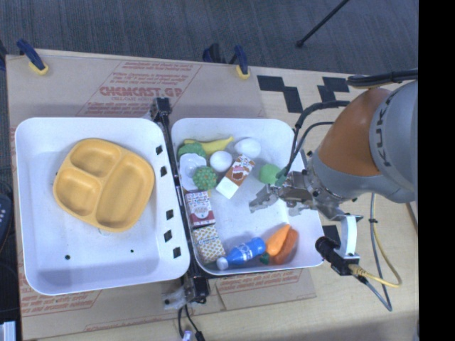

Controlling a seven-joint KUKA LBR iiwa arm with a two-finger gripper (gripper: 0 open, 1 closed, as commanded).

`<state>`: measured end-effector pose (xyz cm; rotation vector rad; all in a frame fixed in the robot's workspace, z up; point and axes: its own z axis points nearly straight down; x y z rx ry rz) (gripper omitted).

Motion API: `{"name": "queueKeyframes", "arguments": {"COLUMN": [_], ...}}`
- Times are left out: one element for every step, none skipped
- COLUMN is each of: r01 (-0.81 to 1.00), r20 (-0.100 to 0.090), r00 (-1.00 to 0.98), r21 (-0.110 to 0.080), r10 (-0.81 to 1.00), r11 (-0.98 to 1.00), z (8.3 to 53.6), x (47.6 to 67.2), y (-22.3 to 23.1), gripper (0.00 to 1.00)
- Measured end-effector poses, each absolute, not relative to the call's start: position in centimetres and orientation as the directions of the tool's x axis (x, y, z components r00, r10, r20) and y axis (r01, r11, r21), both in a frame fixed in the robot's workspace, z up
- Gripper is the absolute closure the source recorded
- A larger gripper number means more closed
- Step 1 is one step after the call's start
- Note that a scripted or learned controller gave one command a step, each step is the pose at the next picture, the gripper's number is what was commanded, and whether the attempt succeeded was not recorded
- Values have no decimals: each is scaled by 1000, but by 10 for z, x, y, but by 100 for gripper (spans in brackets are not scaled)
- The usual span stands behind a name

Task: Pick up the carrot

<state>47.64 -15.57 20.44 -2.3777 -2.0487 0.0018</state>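
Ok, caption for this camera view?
Gripper hovers in the right bin, above the carrot beside a blue bottle.

We see the carrot (pixel 283 241), a short orange toy vegetable, lying in the right-hand bin (pixel 242 258) near its near right corner. It lies flat on the white floor, tilted diagonally, one end pointing toward the far right. Just to its left lies a blue bottle (pixel 245 251), and something green shows at its near left end.
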Motion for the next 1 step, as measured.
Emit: {"name": "queueKeyframes", "arguments": {"r01": [992], "r20": [3], "r00": [-125], "r21": [-3], "r10": [992], "r11": [125], "z": [91], "x": [476], "y": [-175], "gripper": [0]}}
